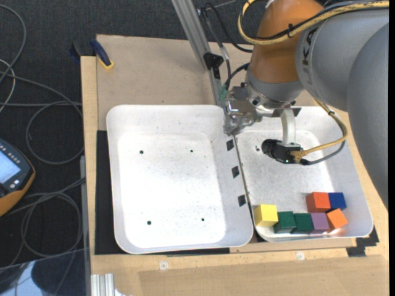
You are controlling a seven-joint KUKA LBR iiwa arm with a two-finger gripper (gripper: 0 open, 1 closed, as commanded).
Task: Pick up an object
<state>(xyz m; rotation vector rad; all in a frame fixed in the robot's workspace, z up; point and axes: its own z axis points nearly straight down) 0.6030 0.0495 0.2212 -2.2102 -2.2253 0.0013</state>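
Several small blocks (303, 222) sit packed in the near right corner of the right bin (271, 177). A yellow block (266, 213) is at the left end of the row, w/ greens, a purple and an orange beside it, and a red-orange block (319, 200) and a blue block (337, 200) just behind. Most touch each other and the near wall. The left bin (166, 177) lies alongside on the surface (154, 66).

Farther back, the end effector (234, 121) hangs over the far stretch of the rims (237, 171) where the two bins meet, well apart from every block. Can't tell if it's spread or pressed together, and nothing is visibly pinched.

Risks, as I judge them:
- Dropping straight down from here prob. lands on the rim, not on a block, so it grabs nothing or knocks a bin.
- The blocks are tight together, so there's little room to slip in btwn them. That could shove the row into the wall, tip one, or nip two at once.
- The yellow block has a free left side and looks the safest target.
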